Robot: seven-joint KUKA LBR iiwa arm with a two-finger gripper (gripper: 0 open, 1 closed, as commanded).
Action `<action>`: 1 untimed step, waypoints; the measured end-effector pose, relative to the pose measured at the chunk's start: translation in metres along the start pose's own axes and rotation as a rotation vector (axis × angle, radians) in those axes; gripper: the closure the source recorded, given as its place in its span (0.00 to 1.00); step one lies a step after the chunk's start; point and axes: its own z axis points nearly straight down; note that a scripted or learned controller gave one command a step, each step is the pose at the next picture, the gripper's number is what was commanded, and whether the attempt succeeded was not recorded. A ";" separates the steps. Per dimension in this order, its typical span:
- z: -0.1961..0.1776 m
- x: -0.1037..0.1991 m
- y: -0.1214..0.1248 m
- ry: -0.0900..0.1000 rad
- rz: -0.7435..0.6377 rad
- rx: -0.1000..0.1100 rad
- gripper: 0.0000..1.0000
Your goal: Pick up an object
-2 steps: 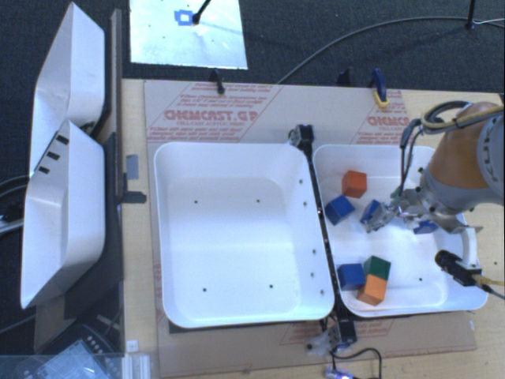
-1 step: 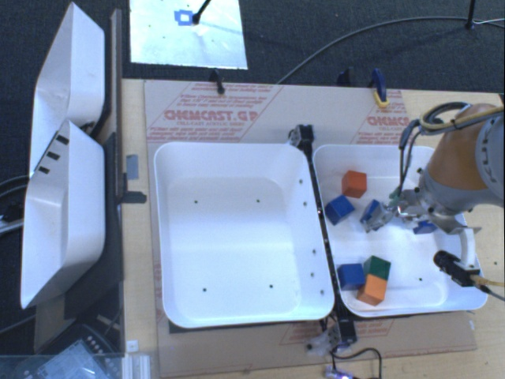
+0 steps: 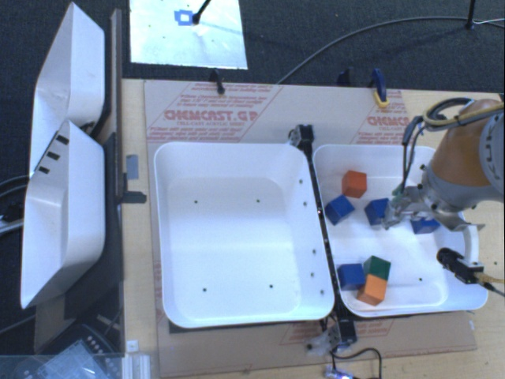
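Note:
The right bin (image 3: 410,158) holds several small blocks. An orange block (image 3: 354,184) lies toward the back, with a blue block (image 3: 339,209) in front of it on the left. Another blue block (image 3: 376,210) sits mid-bin, and my gripper (image 3: 394,214) is down right beside it, touching or nearly touching its right side. A further blue block (image 3: 427,226) peeks out from under the wrist. Near the bin's front a blue block (image 3: 351,275), a green block (image 3: 377,267) and an orange block (image 3: 372,290) are clustered together.
The left bin (image 3: 237,160) stands against the right one, with a black divider clamp (image 3: 304,135) between them at the back. The arm's orange band (image 3: 465,160) and cables hang over the right bin's right side. White trays (image 3: 67,172) lean at the far left.

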 end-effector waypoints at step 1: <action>-0.063 0.002 -0.001 0.000 0.000 -0.002 1.00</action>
